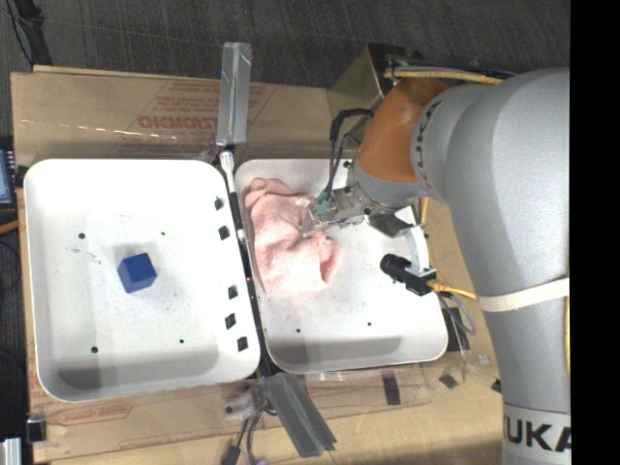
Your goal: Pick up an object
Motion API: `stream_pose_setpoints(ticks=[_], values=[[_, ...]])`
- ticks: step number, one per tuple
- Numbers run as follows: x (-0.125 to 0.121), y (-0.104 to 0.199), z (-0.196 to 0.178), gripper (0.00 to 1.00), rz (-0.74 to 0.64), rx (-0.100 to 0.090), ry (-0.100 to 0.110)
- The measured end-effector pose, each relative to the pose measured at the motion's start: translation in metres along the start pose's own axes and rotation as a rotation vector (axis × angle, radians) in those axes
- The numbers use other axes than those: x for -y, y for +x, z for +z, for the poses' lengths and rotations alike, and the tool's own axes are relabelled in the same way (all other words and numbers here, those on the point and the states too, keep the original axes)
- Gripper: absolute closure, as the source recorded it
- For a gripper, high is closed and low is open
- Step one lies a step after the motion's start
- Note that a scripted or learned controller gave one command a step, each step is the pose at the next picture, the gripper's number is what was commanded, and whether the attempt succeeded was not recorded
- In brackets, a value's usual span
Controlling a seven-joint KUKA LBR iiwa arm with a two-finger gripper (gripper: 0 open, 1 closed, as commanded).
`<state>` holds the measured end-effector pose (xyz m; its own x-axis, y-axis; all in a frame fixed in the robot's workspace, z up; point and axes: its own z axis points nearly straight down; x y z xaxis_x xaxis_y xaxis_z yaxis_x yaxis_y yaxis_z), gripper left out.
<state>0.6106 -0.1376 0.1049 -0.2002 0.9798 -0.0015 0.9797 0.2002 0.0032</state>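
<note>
A: Item one, gripper point(325, 211): low in the right bin point(387, 342), at the upper right edge of the pink cloth point(286, 238). Fingers?

B: Cannot tell. The tips are a small blur of metal against the fabric, so whether they stand apart or pinch a fold is not legible. No hold is to be claimed.

A: Item two, pink cloth: location?

B: Left half of the right bin, crumpled, against the wall next to the divider point(235, 250). Its bulk lies down and to the left of the tips; the tips sit at, or touching, its upper right fringe.

A: Long axis?

B: Roughly from the bin's far wall toward the near one, slightly slanted, broader at the far end, with a loose flap at the lower right. Soft goods, so no true pointing direction.

A: Item three?

B: Blue cube point(138, 271), left bin point(58, 376), well apart from the arm. The cloth is by far the nearer candidate.

A: Judgement on the move?

B: Any grasp turns on that edge contact; a bite taken slightly leftward, into the thicker folds, would likely be safer than the thin fringe
</note>
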Motion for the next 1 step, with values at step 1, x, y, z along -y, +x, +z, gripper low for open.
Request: stream_pose_setpoints(ticks=[1], values=[[-0.0337, 0.0467, -0.1164, 1.00, 0.044, -0.002, 0.005]])
